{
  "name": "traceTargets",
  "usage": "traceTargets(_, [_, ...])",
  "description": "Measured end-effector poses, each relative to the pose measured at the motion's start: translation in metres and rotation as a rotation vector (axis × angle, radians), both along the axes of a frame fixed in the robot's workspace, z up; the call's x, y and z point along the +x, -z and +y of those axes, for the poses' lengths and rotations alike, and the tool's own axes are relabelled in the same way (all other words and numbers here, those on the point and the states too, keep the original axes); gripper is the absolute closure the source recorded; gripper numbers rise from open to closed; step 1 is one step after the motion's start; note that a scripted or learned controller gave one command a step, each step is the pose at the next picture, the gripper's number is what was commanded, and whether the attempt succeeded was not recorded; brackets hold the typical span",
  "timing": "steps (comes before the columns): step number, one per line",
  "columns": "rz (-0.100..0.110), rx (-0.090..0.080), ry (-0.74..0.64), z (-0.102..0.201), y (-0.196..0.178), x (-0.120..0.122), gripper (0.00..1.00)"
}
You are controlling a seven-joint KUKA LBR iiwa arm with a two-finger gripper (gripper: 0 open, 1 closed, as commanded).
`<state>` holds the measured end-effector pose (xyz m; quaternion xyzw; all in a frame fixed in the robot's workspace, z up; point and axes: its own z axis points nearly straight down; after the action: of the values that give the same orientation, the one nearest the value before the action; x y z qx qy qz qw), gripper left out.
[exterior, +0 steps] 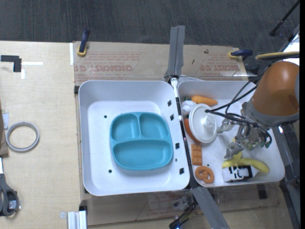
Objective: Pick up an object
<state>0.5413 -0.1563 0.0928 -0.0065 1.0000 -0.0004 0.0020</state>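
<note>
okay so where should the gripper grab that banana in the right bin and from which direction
Probably the banana at its thick middle, coming straight down, fingers across its narrow width. It lies flat along the bin floor, curving gently. The gripper sits near its left end, where a black and white packet crowds it; the middle looks freer.

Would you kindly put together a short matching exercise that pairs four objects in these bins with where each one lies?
Things:
1. blue divided plate
2. carrot
3. pretzel
4. banana

Places:
A. near corner of the right bin, beside the divider between the bins
B. far end of the right bin
C. middle of the left bin
D. near side of the right bin, just below the gripper

Pairs: 1-C, 2-B, 3-A, 4-D
</note>
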Motion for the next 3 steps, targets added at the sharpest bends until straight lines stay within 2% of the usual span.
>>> traceTargets(1, [-0.005, -0.001, -0.004, 0.001, -0.01, 0.002, 1.0])
traceTargets(2, [0.004, 0.001, -0.09, 0.038, 0.001, -0.061, 1.0])
traceTargets(3, [0.0, 0.0, -0.125, 0.055, -0.113, -0.012, 1.0])
